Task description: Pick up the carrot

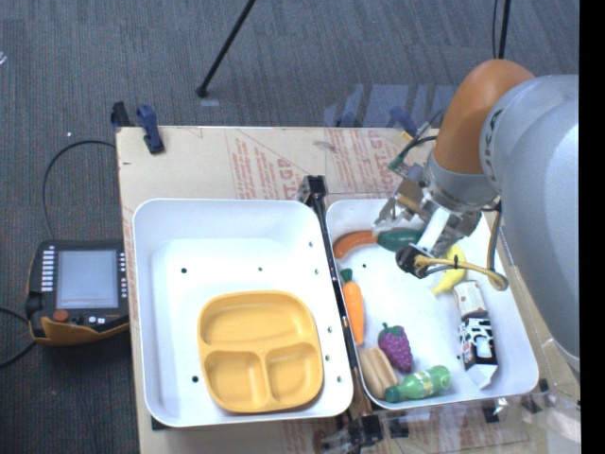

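The carrot (353,310) is orange with a small green top. It lies lengthwise against the left wall of the right bin (518,348), top pointing to the back. The gripper (397,218) hangs over the back of that bin, up and to the right of the carrot and well apart from it. The wrist covers the gripper's tips. Just below the gripper lies a curved orange piece (352,243) with a dark green end (397,238).
Also in the right bin are purple grapes (397,346), a hot dog (378,373), a green bottle (422,383), a milk carton (477,334) and a banana (452,278). The left bin (161,253) holds a yellow divided plate (260,350).
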Action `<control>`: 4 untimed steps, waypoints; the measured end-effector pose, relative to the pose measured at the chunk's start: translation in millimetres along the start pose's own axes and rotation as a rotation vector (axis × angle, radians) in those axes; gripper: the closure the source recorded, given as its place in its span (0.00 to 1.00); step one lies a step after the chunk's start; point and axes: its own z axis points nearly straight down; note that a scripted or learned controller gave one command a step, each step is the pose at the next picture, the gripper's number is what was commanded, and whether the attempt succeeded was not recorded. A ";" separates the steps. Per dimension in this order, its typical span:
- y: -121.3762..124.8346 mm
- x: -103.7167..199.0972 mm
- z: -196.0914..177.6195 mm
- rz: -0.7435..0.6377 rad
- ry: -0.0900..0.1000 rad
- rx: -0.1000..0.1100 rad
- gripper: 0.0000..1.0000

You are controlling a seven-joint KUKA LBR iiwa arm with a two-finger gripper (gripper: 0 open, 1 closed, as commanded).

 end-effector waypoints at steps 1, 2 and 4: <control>-76.1 14.1 0.7 0.231 0.001 0.002 0.00; -52.2 -70.4 99.9 0.165 0.000 0.001 0.00; 15.2 -93.9 100.8 0.022 0.002 0.002 0.00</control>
